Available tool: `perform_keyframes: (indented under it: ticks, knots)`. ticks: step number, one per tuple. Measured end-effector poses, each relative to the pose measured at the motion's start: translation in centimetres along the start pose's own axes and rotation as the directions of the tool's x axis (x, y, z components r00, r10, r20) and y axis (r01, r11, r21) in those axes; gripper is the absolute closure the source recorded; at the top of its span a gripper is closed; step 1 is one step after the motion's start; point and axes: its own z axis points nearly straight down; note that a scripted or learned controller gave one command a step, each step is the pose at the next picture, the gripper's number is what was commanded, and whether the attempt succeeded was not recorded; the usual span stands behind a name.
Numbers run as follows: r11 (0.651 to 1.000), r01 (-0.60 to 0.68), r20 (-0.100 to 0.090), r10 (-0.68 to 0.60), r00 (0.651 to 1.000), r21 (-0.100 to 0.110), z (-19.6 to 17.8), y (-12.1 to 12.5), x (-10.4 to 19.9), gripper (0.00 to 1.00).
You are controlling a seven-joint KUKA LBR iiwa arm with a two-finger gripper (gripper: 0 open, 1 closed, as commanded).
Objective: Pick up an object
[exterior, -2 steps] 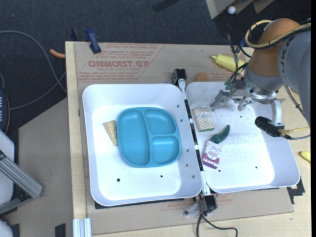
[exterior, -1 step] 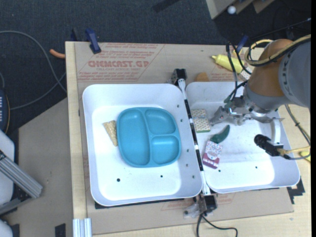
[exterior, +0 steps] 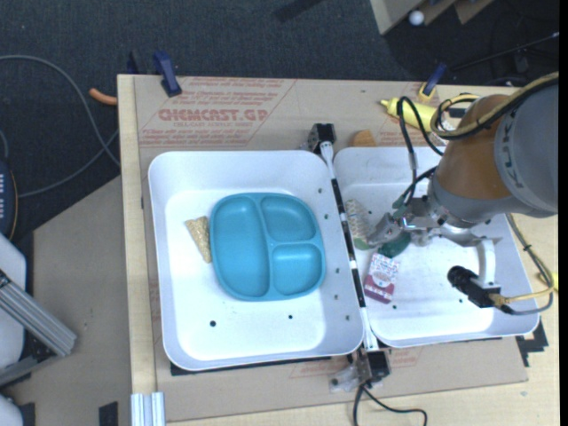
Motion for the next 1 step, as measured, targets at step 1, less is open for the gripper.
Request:
perform_keyframes:
  ticks: [1]
  knots:
    - [1.0, 0.0, 0.0, 0.0, 1.0, -0.002, -1.0, 0.06, 0.02, 1.0]
